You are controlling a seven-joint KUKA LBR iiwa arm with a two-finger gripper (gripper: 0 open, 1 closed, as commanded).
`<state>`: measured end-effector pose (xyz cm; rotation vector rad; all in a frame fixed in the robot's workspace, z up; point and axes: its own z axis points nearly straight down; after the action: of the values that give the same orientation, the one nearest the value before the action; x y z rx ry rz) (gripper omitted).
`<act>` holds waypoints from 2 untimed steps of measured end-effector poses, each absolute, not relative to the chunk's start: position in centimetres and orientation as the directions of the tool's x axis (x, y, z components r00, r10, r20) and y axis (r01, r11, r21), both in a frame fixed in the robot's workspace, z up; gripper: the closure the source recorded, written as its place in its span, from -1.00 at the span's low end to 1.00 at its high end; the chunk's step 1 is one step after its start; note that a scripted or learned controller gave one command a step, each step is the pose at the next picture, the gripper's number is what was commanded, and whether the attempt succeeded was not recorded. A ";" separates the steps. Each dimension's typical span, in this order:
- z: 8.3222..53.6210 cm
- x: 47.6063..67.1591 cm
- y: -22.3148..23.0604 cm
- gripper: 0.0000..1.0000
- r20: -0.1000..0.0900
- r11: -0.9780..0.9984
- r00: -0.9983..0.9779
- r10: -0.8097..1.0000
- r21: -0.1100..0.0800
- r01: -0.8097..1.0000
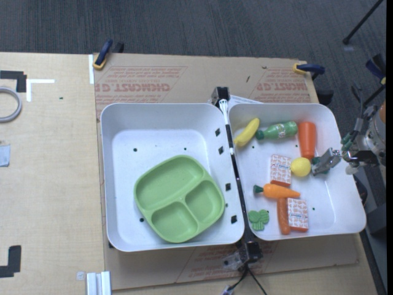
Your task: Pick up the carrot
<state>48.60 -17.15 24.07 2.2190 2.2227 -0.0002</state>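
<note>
Where the two white bins meet at mid-frame, you can take your bearings: the left bin [116, 177] holds a green divided plate [178, 198], and the right bin [334, 217] holds everything else. The carrot [277, 191] lies on its side in the lower middle of the right bin, its green top pointing left toward the divider and its orange body running right. Just above it sits a small white-and-red carton [280, 166], and touching the carton's right edge is a yellow lemon [301, 167].

You will find the gripper [323, 163] at the right side of that bin, just right of the lemon and up and to the right of the carrot — near it but apart from it. Its dark fingers point left with nothing between them; whether they are spread or pressed together you cannot tell at this size.

Along the top of the right bin lie a banana [246, 132], a green bottle [277, 130] and an upright orange piece [307, 139]. Below the carrot are a second carton [298, 214], a thin orange stick [282, 217] beside it, and a green leafy piece [258, 219] at the lower left corner — all resting on the bin floor. Both bins sit on cardboard [141, 82] on the counter [49, 183].
</note>
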 end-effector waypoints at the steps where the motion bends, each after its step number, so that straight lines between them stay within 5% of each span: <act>1: 11.0 51.9 -12.0 -1.00 0.000 -0.249 0.249 0.968 -0.002 0.968; 2: 9.3 49.6 -10.4 -1.00 0.001 -0.311 0.311 0.950 0.003 0.950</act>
<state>49.60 -10.37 9.29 2.5422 1.8425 0.0036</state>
